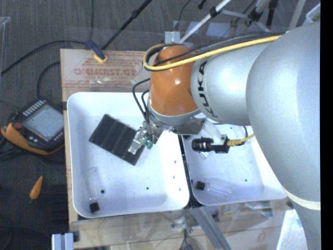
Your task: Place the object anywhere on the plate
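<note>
A teach pendant (40, 125) (orange-edged) lies left of the bins (78, 191).

The arm (244, 82) covers much of the frame, cut off by the top, right and bottom edges, and hides most of the right bin (234, 176), including its far and right sides. The gripper (141, 141) is small and partly tucked under the orange band (171, 85); its fingers cannot be made out. It covers one corner of the dark plate (114, 138). A clear item (217, 189) in the right bin is too faint to identify. The small black piece (94, 207) in the left bin (78, 155) is too tiny to name.
</note>
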